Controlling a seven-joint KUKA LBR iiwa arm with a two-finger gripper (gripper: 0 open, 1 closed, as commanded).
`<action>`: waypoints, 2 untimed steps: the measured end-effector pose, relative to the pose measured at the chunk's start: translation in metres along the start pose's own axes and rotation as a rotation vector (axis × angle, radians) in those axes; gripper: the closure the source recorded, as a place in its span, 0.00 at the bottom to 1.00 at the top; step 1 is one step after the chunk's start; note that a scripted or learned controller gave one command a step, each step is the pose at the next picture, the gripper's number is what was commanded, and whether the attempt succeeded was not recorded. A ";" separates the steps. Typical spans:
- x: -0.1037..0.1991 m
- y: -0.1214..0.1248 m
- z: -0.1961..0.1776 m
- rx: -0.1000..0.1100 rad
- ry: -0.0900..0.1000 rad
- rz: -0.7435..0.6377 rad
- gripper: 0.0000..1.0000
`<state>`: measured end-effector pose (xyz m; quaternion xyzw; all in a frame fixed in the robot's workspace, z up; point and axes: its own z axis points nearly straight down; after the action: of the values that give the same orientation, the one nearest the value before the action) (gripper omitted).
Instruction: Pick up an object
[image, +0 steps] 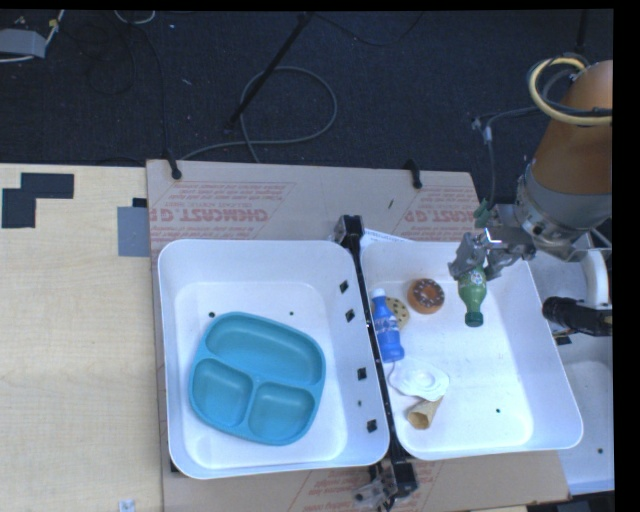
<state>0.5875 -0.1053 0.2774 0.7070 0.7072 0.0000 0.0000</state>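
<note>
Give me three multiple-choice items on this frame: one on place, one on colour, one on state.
1. Where does the divided tray lie?
A. in the left bin
B. in the right bin
C. on the cardboard behind the bins

2. What colour is the bottle lying by the divider between the bins?
A. red
B. blue
C. yellow

3. What is the green bottle doing?
A. lying flat in the left bin
B. hanging upright from the claw
C. standing on the tray

Answers: 1 A, the tray fills the left bin. 2 B, its body is blue with a white cap. 3 B, the claw's fingers close on its top above the right bin.
</note>
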 end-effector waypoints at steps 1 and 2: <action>0.048 -0.017 0.008 0.005 0.002 -0.003 1.00; 0.104 -0.027 0.010 0.005 0.002 -0.004 1.00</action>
<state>0.5602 -0.0015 0.2675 0.7055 0.7087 -0.0008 -0.0024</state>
